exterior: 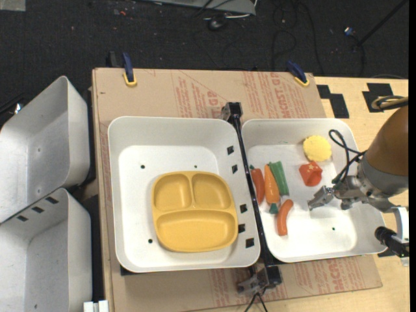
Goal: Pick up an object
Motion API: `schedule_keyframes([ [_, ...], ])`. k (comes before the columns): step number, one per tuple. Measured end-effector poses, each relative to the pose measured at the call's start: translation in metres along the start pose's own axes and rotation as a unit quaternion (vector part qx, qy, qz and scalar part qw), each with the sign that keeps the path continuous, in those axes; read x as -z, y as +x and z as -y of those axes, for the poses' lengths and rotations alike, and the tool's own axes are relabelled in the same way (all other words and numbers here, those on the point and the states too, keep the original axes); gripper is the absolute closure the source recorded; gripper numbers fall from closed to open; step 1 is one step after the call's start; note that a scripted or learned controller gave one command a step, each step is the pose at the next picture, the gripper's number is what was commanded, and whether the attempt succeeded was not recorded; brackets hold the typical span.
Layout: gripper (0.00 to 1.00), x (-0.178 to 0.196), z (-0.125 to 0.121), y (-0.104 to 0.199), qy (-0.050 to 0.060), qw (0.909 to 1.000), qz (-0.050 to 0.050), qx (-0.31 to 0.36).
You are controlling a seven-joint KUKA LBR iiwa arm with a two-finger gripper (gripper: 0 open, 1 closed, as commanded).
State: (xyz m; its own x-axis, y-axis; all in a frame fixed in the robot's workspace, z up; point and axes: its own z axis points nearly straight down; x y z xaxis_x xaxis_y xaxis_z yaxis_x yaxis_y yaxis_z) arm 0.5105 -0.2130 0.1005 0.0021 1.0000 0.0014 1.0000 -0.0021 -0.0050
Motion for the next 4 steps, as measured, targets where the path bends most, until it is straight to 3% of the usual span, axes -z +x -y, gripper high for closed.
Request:
schedule_keyframes([
  [1, 1.00, 0.014, -0.002, 0.000, -0.003, 1.0000, 0.001, 0.000],
  [3, 1.00, 0.138, -0.005, 0.000, -0.006, 1.0000, 0.002, 0.002],
  [4, 1.00, 0.139, -0.006, 0.000, -0.003, 1.0000, 0.001, 0.002],
])
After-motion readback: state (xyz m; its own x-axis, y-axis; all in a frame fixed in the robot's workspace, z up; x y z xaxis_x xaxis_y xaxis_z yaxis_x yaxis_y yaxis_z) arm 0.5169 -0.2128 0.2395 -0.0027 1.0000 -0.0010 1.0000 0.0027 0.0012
